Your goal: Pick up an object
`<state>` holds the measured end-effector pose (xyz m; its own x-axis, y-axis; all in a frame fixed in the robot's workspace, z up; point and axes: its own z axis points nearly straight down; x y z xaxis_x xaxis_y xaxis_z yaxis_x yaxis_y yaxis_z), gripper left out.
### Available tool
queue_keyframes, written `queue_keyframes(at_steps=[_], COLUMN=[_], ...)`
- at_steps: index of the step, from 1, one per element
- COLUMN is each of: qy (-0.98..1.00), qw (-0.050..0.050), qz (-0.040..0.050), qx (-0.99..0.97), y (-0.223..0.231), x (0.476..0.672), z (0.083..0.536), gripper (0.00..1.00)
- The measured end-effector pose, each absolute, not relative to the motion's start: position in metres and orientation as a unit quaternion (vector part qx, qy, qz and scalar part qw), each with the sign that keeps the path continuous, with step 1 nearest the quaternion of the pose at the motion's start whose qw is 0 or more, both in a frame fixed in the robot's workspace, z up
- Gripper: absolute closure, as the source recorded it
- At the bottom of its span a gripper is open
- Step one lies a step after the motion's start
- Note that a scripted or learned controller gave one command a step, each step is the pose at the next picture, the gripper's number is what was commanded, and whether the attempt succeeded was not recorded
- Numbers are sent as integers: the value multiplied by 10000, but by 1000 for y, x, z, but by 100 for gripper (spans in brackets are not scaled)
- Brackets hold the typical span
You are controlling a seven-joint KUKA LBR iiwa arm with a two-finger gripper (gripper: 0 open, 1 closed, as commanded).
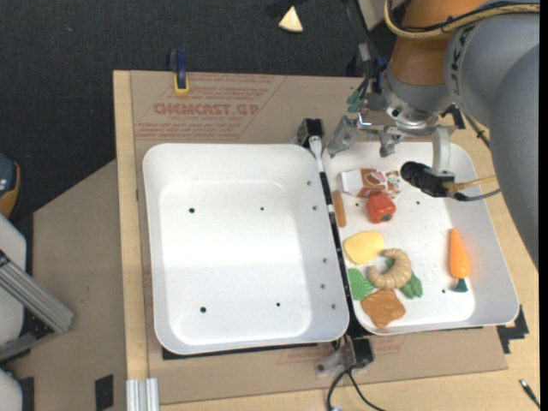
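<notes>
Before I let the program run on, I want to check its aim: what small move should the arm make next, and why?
Probably a short move toward the camera, then down. The gripper hangs over the far edge of the right bin, while the nearest things, the small printed box and the red piece, lie just nearer the camera.

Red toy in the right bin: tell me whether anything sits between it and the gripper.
Nothing visible blocks it. The gripper hangs over the far end of the right bin, and the red toy lies just nearer the camera, open from above. A small printed box touches its far side and could get nudged.
</notes>
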<state>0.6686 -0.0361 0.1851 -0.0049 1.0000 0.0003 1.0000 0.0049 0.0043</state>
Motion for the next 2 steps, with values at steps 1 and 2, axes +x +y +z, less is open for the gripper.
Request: queue_keyframes(at_steps=[1, 2], qy=[7048, 7075], qw=[-11, 43], qz=[-12, 41], qx=[7094, 7067], y=[-120, -113], x=[660, 669], z=[150, 102], gripper=[0, 0])
